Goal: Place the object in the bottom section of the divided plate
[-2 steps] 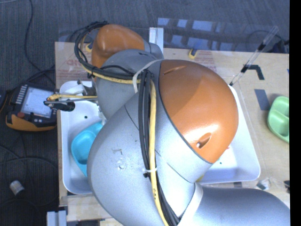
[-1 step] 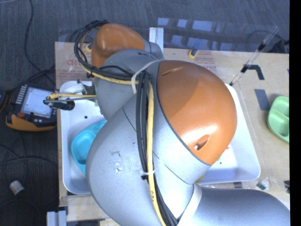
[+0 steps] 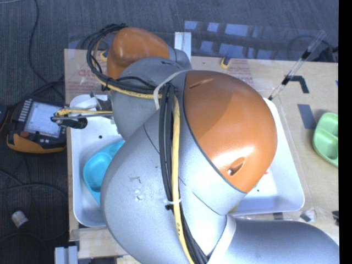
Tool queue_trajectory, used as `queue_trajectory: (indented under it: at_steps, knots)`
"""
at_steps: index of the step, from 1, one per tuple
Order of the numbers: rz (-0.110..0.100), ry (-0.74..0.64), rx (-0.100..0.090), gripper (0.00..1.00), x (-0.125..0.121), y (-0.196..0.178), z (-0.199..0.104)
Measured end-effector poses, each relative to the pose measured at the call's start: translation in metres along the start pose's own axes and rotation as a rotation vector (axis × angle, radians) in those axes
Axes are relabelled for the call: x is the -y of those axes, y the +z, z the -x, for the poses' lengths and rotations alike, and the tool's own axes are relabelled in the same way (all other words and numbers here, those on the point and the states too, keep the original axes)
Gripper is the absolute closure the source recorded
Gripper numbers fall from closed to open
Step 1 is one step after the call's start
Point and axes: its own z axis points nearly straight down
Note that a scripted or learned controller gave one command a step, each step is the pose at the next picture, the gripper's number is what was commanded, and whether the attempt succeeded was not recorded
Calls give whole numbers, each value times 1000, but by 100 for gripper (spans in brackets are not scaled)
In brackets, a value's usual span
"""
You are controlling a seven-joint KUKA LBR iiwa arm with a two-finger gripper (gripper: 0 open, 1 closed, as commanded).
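Note:
A light blue plate (image 3: 98, 168) lies in the left white bin (image 3: 77, 147), most of it covered by the arm, so its sections cannot be made out. The big grey and orange arm (image 3: 209, 147) stretches across both bins from the right. Its wrist ends over the far left corner of the left bin, where the gripper (image 3: 94, 104) is largely hidden behind the arm's own body. No loose object can be seen near it.
The right white bin (image 3: 289, 194) shows just its right rim and corner beside the arm. A green object (image 3: 328, 136) sits on the bench at the far right, outside the bins. A handheld pendant (image 3: 36, 125) lies on the floor to the left.

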Motion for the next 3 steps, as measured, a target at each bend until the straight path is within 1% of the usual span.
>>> queue_trajectory:
  at_steps: [3]
  knots:
    - [0,0,0,0,0,0,0]
